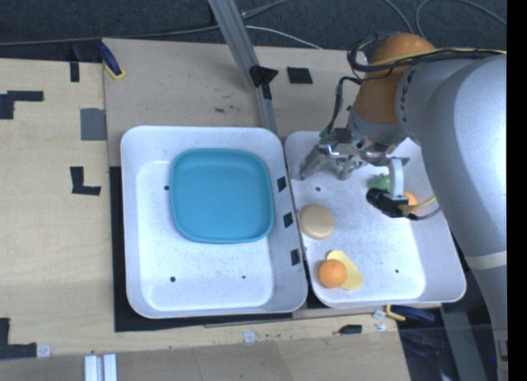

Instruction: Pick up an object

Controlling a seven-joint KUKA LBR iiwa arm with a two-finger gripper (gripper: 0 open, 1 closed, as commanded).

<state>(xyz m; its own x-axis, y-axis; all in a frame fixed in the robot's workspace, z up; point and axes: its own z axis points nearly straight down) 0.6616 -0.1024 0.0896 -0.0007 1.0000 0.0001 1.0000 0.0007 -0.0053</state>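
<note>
The counter (58, 206) carries two white bins side by side. The arm (461, 124) reaches in over the right bin (412, 285), its orange band above the end effector (333, 165), which hangs over that bin's far end; whether it is released or clenched I cannot tell. The left bin (148, 281), beside the end effector, holds a blue plate (221, 195). Nearer the camera than the end effector lies a beige disc (317, 222), and beyond that an orange ball (332, 273) touching a yellow piece (351, 272). A small green and orange thing (383, 182) lies close beside the end effector.
</note>
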